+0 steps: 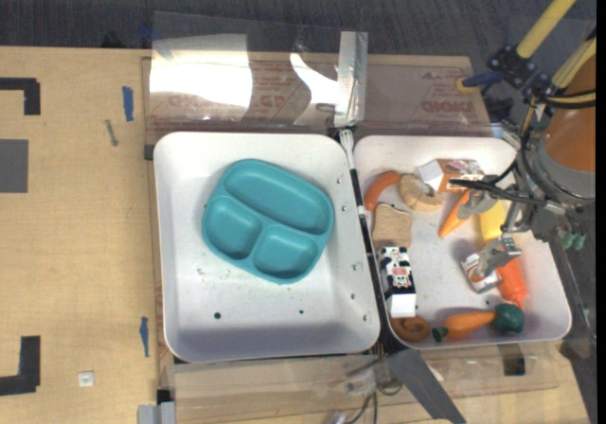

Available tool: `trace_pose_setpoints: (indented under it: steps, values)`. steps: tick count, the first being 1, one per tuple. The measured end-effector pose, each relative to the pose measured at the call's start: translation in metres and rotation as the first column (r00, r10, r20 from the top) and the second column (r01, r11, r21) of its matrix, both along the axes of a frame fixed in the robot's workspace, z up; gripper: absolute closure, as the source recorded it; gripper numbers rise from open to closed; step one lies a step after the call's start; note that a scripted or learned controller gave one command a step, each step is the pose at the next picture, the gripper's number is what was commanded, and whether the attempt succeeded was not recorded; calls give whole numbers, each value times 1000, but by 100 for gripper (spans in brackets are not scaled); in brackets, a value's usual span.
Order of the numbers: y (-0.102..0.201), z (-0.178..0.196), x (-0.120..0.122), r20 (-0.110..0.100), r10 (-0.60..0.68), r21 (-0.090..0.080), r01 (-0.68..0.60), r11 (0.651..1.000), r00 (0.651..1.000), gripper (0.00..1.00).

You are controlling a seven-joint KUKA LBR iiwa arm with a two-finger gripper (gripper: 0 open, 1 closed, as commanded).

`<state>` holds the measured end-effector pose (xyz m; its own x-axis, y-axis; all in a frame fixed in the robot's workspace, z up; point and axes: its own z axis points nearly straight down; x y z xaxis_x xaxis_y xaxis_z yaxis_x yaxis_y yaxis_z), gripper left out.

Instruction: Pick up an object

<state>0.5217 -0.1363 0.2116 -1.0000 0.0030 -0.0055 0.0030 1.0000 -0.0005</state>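
My gripper point(485, 263) hangs low over the right bin point(554, 326), near its right side. Directly beside it on the right lies a small orange piece point(512, 284). A yellow piece point(492, 220) and an orange wedge point(454, 215) sit just behind it. Along the front of the bin lie a carrot point(463, 323) and a dark green toy point(509, 318). Whether anything is in the gripper is hidden by its body.
The right bin also holds a brown bread slice point(391, 221), a black-and-white pack point(398, 273), a curved orange piece point(379, 187) and a white box point(447, 171). A teal divided plate point(268, 219) lies in the left bin point(180, 318). Cables and the arm crowd the right edge.
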Motion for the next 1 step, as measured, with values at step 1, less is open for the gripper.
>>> trace_pose_setpoints:
  steps: [1]
  values:
    - [-26, -121, 39, 11, 53, -4, -53, 999, 999, 0]
